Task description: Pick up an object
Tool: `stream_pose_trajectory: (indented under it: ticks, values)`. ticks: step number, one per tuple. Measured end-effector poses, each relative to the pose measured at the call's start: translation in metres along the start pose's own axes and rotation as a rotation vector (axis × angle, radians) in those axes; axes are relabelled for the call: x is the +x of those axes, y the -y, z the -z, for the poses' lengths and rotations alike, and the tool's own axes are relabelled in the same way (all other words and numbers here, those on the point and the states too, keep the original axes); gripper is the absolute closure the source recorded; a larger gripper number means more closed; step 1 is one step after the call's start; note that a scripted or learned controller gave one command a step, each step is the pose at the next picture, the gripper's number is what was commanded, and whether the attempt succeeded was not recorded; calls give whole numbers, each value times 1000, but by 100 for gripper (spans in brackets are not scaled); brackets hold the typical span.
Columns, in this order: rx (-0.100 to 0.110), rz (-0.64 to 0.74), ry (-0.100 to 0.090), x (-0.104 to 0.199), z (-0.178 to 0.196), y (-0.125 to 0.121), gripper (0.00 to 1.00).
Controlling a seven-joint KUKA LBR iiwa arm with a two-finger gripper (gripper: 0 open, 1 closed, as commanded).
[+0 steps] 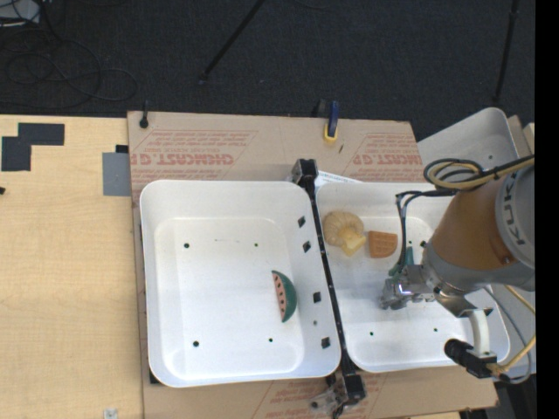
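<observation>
White plastic, we see, forms both bins. The left bin (166, 234) holds a watermelon slice (283, 295) near its right wall. The right bin (410, 356) holds a pale shell-like piece (343, 231) touching an orange block (382, 244). The gripper (395, 296) hangs low over this bin's floor, below the block; whether it is parted or closed, we cannot tell.

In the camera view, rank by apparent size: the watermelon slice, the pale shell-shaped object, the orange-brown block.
1. Pale cream shell-shaped object, largest.
2. Green-rimmed red watermelon slice toy and small orange-brown block: too close to rank; the slice is longer but thinner.
</observation>
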State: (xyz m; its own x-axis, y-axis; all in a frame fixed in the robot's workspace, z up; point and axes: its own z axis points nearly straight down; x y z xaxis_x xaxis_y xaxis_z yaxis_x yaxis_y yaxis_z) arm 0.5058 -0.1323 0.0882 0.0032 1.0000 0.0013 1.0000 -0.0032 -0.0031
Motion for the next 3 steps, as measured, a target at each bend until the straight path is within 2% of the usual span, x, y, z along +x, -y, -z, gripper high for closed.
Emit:
stream_pose_trajectory:
  ticks: [1,2,3]
  values:
    - [-3,3,3,-50,0,-33,100]
    - [-3,4,1,-44,0,-63,100]
    - [-20,4,7,-57,211,-74,100]
